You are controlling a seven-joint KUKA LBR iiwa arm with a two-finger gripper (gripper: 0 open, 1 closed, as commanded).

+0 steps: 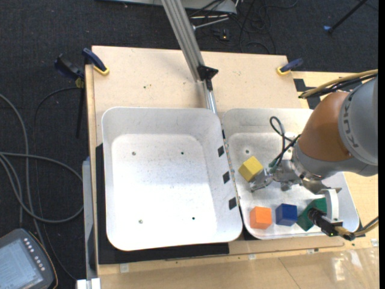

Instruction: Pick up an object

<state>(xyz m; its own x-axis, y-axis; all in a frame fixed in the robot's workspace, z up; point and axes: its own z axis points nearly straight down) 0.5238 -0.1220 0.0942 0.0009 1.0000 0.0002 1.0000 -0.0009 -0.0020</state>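
Observation:
Several small blocks lie in the right white bin (252, 128). A yellow block (250, 168) sits near the bin's left wall. An orange block (260, 217), a blue block (287, 214) and a green block (313, 214) line the front wall. My gripper (271, 180) hangs low in this bin, just right of and slightly below the yellow block, close to it or touching it. The orange, blue and green blocks lie apart from the gripper, nearer the front.
The left white bin (120, 161) stands beside the right one, sharing a middle wall. A slanted metal pole (183, 32) crosses the bench's back. Blue-and-yellow clamps (95, 61) sit at the back corners. The grey arm with its orange band (328, 131) overhangs the right bin's right side.

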